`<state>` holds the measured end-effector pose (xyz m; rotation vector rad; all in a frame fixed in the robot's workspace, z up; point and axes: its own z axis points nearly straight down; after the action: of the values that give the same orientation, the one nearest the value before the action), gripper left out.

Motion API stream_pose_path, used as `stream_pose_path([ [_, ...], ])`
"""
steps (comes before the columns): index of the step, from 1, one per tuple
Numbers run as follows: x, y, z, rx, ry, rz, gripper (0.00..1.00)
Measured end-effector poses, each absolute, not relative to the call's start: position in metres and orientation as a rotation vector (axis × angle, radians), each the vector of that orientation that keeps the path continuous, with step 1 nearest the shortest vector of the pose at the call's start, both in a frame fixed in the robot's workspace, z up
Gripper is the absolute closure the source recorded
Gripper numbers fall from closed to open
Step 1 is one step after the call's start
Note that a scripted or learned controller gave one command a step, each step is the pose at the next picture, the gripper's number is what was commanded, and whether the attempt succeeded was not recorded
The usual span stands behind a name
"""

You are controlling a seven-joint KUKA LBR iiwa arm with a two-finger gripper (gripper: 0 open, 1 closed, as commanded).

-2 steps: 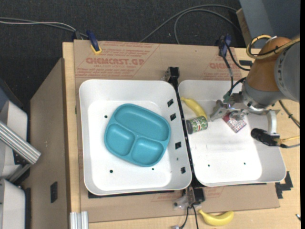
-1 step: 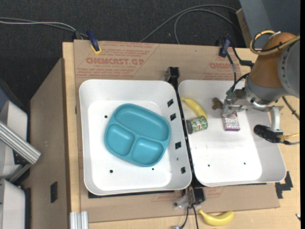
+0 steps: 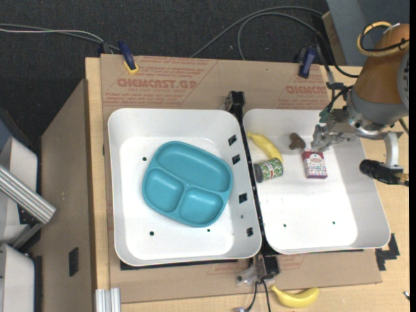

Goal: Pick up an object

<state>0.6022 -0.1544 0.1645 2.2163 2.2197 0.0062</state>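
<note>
Since the carton (image 3: 315,164) lies flat in the right bin (image 3: 338,229), just under my gripper (image 3: 323,139), I take it as the thing to pick. It is a small pink and white box, lying lengthwise toward the bin's front, its far end just beneath my fingertips. I am low over that end, and I hold nothing. How wide I stand I cannot tell; wrist and cables hide it.

As I judge it, the chief risk is coming down on the carton's far edge instead of its middle. That would tip it or push it along the smooth floor, and I would close on air. A flat box also gives little height to pinch, so a shallow descent could slide off the top.

Just left of my fingertips lies a small brown lump (image 3: 296,140), close enough to be knocked or caught by mistake. Farther left a can (image 3: 268,169) lies on its side, touching or nearly touching a banana (image 3: 263,145) by the divider; both are clear of my path. The blue tray (image 3: 187,183) fills the middle of the left bin (image 3: 123,194), well apart. A second banana (image 3: 297,296) lies on the bench in front of the bins.
</note>
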Motion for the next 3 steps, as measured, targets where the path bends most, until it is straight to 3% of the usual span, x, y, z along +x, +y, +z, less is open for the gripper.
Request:
stream_pose_path([
  [2,0.612,-0.163,0.266,2.216,2.221,0.005,1.00],
  [3,0.613,-0.163,0.288,2.216,2.220,0.005,1.00],
])
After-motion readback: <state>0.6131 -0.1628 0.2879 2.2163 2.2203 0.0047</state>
